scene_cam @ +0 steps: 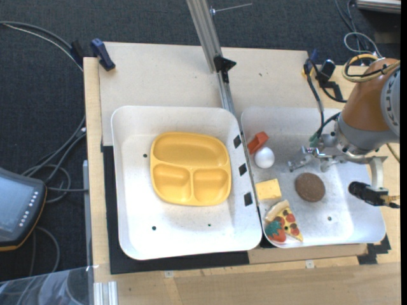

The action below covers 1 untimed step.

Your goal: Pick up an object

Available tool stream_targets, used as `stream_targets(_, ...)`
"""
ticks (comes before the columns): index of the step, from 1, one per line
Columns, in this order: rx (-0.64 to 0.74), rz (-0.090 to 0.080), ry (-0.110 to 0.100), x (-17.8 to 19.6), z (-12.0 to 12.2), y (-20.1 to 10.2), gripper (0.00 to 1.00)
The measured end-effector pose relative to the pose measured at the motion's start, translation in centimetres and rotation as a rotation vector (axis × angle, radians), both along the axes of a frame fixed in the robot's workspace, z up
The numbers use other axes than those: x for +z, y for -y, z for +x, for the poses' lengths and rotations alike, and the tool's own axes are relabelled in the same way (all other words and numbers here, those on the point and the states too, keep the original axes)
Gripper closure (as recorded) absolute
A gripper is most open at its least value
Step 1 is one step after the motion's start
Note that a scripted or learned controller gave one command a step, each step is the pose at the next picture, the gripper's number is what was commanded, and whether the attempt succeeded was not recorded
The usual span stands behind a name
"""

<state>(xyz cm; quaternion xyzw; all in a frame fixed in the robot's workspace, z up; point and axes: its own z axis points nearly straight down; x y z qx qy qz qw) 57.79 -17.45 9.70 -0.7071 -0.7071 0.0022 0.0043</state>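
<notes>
The right bin (337,230) holds several small items. A brown round patty (310,187) lies near its middle. A yellow cheese block (268,189) lies left of the patty, with a pizza slice (283,223) in front of it. Near the bin's left wall a white egg (264,157) rests against a red-orange piece (257,142). My gripper (305,162) hangs low over the right bin, just behind the patty and right of the egg. Nothing shows held in it.
The left bin (130,234) bears a yellow divided plate (190,168). A slanted metal pole (210,30) rises from the divider between the bins. The grey arm with its orange band (369,103) and cables crowd the right bin's far right corner.
</notes>
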Motion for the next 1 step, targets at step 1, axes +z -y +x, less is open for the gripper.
stream_targets(1, 0.0, -0.001, 0.004, -0.47, -0.02, -0.05, 0.0)
